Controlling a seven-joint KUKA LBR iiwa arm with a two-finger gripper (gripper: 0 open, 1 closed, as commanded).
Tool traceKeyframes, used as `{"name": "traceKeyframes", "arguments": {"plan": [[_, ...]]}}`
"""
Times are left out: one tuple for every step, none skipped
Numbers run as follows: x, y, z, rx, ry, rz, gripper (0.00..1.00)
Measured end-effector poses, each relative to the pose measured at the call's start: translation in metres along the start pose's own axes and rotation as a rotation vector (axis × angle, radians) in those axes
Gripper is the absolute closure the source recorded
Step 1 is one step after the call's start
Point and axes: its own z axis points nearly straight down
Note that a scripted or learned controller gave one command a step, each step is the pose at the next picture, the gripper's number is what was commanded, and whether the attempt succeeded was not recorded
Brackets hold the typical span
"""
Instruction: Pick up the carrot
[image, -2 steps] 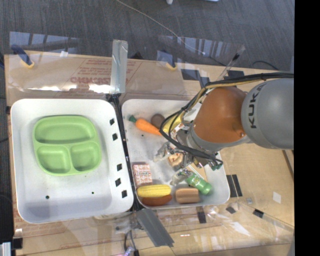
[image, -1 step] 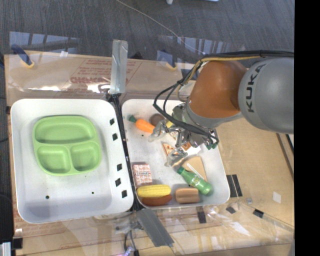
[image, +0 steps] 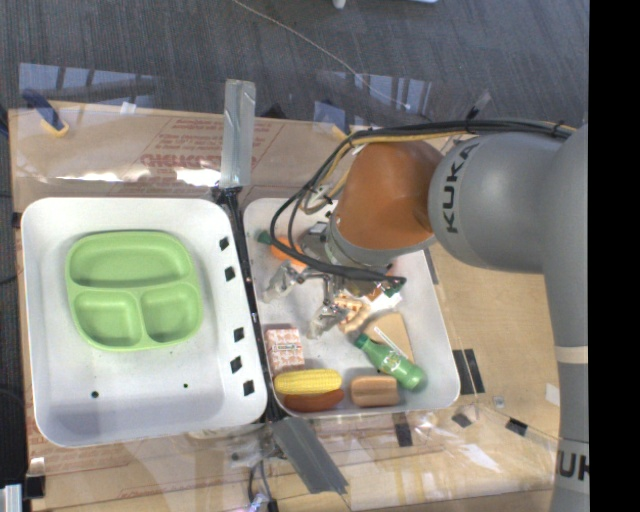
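The surface (image: 110, 160) under me is brown board under clear sheeting, and it carries two shallow white bins side by side. The left bin (image: 60, 390) holds a light green divided plate (image: 135, 290) with three compartments, lying flat in its upper half. The right bin (image: 440, 340) is where I am working, and my own bulk covers much of it: my grey arm (image: 520, 210) comes in from the right, and the orange band (image: 385, 195) above my wrist hangs over the bin's upper middle, black cables looping off it to the left.

My pincer (image: 335, 300) points down into the middle of the right bin, its metal parts just above a small pale, orange-tipped clutter on the bin floor. I cannot tell how far it is open, nor whether it grips or even touches anything (from above, my wrist hides too much of it).

The carrot (image: 287, 254) lies at the upper left of the right bin, a short orange length poking out from under my wrist, with a green end toward the bin's left wall. It is up and to the left of my pincer, near it but apart.

Toward the bin's near edge sit a green bottle (image: 393, 362) tilted on its side, a yellow corn cob (image: 308, 381), a brown bun-like piece (image: 375, 390) just right of the cob, and a small pink box (image: 284, 345) above the cob.
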Motion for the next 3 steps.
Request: {"name": "traceKeyframes", "arguments": {"plan": [[-0.027,-0.028,-0.004,0.007,-0.003,-0.147,0.0],[-0.029,-0.028,-0.015,0.008,-0.005,-0.151,1.0],[-0.051,0.06,-0.107,0.01,-0.01,-0.031,1.0]]}}
